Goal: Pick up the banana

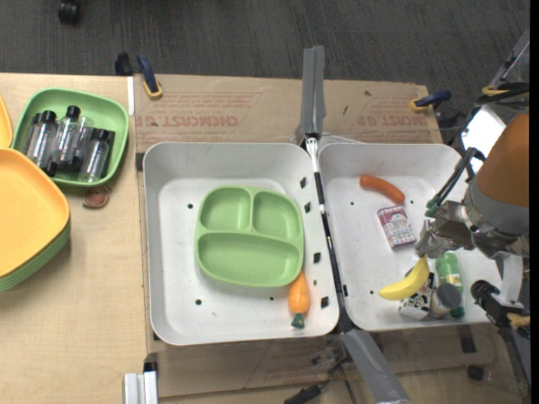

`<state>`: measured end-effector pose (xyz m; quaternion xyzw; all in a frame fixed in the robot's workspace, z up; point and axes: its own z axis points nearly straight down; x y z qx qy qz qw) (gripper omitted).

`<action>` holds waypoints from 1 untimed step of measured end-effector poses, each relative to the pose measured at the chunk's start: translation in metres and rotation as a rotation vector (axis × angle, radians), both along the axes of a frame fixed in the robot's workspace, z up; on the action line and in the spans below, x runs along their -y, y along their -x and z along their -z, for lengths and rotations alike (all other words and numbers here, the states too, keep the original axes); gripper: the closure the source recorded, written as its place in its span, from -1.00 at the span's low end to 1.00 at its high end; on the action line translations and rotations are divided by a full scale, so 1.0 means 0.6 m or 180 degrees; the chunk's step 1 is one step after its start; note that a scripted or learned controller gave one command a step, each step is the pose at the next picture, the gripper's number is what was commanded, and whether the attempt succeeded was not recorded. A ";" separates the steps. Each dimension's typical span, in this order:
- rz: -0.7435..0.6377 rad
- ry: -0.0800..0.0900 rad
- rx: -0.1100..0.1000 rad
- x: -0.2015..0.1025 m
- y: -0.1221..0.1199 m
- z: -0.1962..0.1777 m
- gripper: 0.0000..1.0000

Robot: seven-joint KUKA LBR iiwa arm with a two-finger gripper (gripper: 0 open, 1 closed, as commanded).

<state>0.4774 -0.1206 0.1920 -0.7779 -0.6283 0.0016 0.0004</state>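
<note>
The gripper (431,244), its finger state impossible to tell, hovers just above the banana (406,281) in the right bin (358,310), where centring over the fruit's middle looks wise.

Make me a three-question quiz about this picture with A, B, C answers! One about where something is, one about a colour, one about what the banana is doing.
1. Where is the banana?
A left bin
B right bin
C yellow plates

2. What colour is the divided plate?
A green
B red
C blue

3. The banana is:
A lying in the bin
B lifted high in the air
C on the floor

Answers: B, it lies in the right bin beside the claw; A, the plate is light green; A, it rests on the bin floor.
</note>
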 end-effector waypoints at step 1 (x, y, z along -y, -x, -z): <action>-0.0709 -0.0006 -0.0008 -0.067 -0.018 0.003 1.00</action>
